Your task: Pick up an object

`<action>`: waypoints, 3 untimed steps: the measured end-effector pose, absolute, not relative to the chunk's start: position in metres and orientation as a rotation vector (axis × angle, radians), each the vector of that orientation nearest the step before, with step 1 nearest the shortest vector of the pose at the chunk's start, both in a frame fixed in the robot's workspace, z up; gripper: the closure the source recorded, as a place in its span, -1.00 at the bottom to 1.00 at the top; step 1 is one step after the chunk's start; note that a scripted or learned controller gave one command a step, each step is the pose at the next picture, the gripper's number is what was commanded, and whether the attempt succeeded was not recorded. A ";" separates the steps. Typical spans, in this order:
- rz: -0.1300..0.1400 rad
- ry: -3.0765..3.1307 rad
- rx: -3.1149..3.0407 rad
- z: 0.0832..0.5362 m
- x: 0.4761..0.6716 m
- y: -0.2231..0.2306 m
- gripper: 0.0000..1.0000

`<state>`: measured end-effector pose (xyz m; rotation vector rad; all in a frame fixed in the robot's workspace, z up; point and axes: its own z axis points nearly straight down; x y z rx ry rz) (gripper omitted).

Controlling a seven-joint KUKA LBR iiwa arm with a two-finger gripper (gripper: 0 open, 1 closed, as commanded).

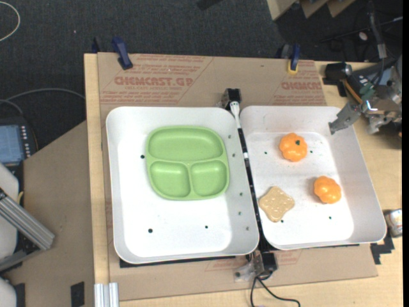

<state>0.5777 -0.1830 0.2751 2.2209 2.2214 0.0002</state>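
Dark carpeted floor (51, 24) around a brown board-topped bench (192, 78) (blue clamps (121, 53) at its far edge).

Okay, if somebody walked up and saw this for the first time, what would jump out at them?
Most likely the light green divided tray, lying in the left white bin. Next, the two orange fruit-like pieces in the right bin: one near its far side, the other nearer the right wall, with a tan cracker-like piece by the divider.

Bench (211, 72) with 2 white bins (128, 235)
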 end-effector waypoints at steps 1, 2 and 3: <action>0.018 2.233 2.227 0.080 0.610 -0.218 -1.00; 0.008 2.229 2.209 0.085 0.662 -0.140 -1.00; 0.003 2.228 2.219 0.086 0.657 -0.208 -1.00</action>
